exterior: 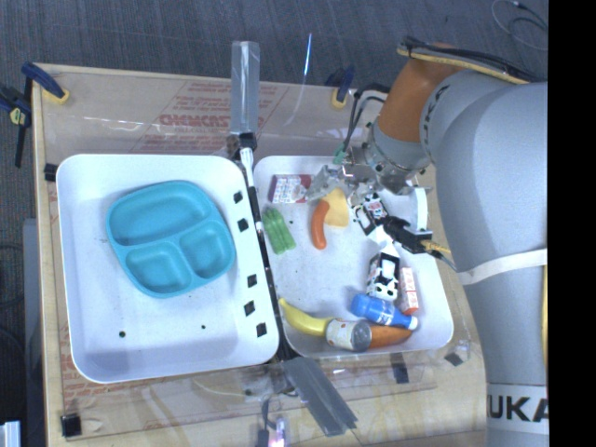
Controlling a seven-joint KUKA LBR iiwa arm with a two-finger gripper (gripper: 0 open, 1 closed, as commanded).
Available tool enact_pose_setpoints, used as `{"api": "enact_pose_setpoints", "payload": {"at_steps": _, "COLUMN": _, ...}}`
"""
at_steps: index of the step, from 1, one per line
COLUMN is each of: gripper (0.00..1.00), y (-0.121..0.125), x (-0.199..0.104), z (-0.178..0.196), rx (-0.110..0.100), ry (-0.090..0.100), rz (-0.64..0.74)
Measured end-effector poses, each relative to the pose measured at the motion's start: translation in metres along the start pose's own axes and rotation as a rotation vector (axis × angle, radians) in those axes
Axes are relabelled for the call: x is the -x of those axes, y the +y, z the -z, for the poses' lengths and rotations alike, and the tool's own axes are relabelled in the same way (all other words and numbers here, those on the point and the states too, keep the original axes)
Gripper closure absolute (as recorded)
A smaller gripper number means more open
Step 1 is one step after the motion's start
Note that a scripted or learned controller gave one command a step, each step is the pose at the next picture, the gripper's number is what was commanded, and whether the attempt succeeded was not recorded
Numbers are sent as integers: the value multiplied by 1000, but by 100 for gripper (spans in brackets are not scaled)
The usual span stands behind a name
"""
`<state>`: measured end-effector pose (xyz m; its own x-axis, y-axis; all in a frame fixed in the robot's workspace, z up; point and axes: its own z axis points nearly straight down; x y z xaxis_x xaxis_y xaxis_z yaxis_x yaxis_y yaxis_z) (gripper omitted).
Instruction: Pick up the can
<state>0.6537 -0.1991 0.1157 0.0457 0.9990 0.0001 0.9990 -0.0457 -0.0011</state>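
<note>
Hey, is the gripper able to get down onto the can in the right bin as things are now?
Probably yes. The can lies on its side, uncovered from above, but the banana and carrot press against it, leaving the gripper little finger room.

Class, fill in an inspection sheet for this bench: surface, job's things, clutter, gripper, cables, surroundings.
Surface: wooden bench bearing left bin and right bin.
Job's things: can on its side at the right bin's near edge.
Clutter: blue divided plate in left bin; banana, carrot, blue bottle, green item in right bin.
Gripper: gripper over the right bin's far end.
Cables: black cables along the wrist.
Surroundings: dark carpet.
</note>
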Motion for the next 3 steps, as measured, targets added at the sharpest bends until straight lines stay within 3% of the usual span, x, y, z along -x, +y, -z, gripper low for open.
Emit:
{"api": "enact_pose_setpoints", "payload": {"at_steps": 1, "gripper": 0, "y": -67, "x": -8, "z": -25, "rx": -3, "ry": 1, "rz": 76}}
{"api": "enact_pose_setpoints", "payload": {"at_steps": 2, "gripper": 0, "y": -19, "x": -32, "z": -10, "rx": -2, "ry": 0, "rz": -213}}
{"api": "enact_pose_setpoints", "payload": {"at_steps": 3, "gripper": 0, "y": -1, "x": -39, "z": -19, "rx": -17, "ry": -1, "rz": -469}}
